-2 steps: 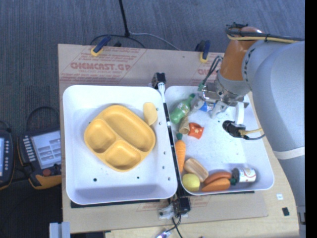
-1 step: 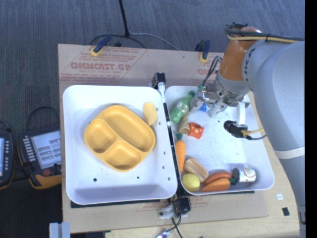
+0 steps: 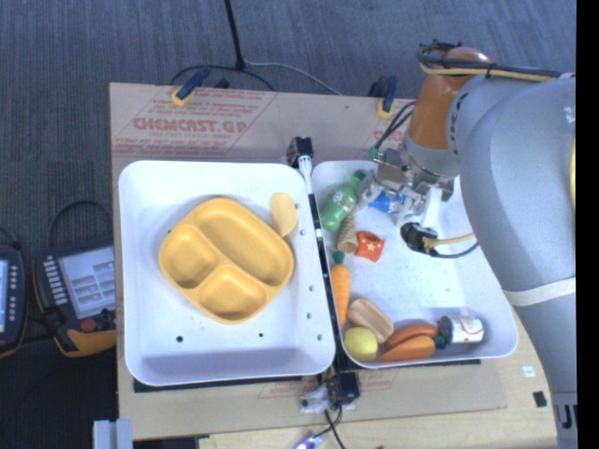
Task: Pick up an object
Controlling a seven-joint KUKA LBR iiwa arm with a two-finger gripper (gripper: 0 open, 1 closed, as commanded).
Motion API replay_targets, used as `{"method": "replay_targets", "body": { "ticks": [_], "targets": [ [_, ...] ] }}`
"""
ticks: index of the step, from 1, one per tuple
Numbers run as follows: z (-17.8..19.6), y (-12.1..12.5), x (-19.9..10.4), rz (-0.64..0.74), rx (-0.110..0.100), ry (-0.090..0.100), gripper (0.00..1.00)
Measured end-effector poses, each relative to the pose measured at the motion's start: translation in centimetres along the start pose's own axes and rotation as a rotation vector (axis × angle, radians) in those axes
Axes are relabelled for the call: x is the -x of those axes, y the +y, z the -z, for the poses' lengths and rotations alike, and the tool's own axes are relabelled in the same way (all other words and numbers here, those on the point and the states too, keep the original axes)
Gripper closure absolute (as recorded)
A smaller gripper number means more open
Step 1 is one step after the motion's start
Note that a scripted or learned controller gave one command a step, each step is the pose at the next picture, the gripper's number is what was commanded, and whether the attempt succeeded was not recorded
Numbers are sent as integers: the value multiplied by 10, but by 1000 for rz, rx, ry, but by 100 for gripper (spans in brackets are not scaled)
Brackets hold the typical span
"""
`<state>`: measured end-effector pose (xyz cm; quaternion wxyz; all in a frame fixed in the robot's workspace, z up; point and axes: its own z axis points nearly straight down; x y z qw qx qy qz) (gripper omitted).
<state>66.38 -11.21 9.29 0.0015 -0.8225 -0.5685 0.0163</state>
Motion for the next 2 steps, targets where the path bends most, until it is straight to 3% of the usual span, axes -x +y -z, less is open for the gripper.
{"method": "replay_targets", "body": {
  "ticks": [1, 2],
  "targets": [
    [-1, -3, -3, -338, -31, 7, 0],
    [11, 2, -6, -345, 2, 18, 100]
  ]
}}
